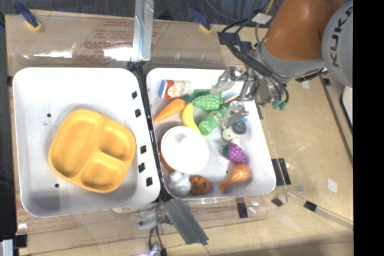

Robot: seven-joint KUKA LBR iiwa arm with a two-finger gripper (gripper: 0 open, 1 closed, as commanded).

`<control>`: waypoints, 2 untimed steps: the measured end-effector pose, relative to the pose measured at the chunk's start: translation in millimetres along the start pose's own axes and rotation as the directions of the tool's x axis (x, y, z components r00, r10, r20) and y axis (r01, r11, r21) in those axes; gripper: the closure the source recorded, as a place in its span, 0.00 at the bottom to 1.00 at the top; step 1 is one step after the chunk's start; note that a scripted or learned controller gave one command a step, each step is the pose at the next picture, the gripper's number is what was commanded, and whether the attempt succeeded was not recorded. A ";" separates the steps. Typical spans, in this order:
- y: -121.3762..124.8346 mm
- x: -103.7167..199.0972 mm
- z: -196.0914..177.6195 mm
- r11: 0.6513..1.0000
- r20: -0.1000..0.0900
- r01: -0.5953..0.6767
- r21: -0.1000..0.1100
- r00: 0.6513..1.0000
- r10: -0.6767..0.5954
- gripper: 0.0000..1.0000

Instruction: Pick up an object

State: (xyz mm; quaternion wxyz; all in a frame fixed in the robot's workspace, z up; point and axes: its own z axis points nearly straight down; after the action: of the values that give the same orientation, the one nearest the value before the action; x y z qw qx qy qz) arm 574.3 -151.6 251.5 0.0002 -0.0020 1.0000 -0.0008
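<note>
Reaching in over the right bin, our gripper hangs low among the toy food, and we cannot tell how its jaws stand or whether they have anything, since the metal parts blur into the clutter. Just beside the jaws lie a green bumpy piece and a green bottle; a banana and a carrot sit a little further off. Below the jaws we see purple grapes, a drumstick and a white bowl. We judge the wrist tilts so the jaws can enter the crowded pile. Well apart, the left bin holds a yellow tray.
</note>
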 end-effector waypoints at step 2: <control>42.1 -87.2 146.7 0.957 0.008 0.289 0.006 0.957 -0.289 0.00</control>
State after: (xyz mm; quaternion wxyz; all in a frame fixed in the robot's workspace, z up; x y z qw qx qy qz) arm 661.4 -109.3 104.7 0.0044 -0.1480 0.9890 -0.0031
